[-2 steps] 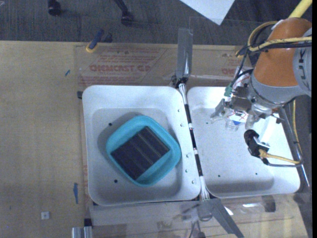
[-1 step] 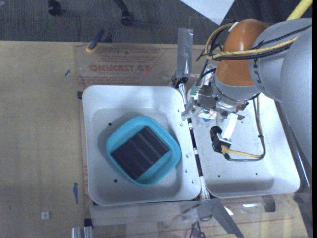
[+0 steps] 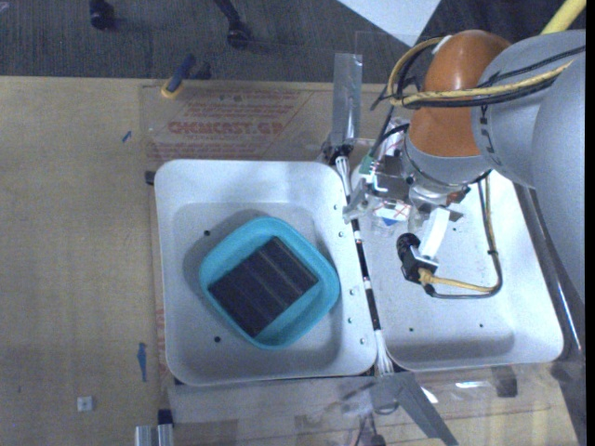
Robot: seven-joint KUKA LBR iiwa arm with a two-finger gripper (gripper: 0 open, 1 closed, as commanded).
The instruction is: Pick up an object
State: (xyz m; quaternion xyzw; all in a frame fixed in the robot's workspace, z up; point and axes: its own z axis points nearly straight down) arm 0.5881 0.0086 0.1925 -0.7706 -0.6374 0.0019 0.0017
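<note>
Pick not done | I see blue tray (image 3: 270, 291) untouched in left bin (image 3: 177, 193) | gripper (image 3: 395, 214) over right bin (image 3: 530, 342), jaws' state: can't tell

Dark carpet (image 3: 56, 40), chair base (image 3: 167, 7), wooden bench (image 3: 65, 249).

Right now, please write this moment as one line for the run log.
arm: over right bin | gripper: near divider, nothing seen held | left bin: blue tray, dark inside | pick: not done

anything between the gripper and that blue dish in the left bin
Only the raised rims where the two bins meet. The gripper hangs over the right bin; the blue dish lies uncovered in the left bin.
</note>
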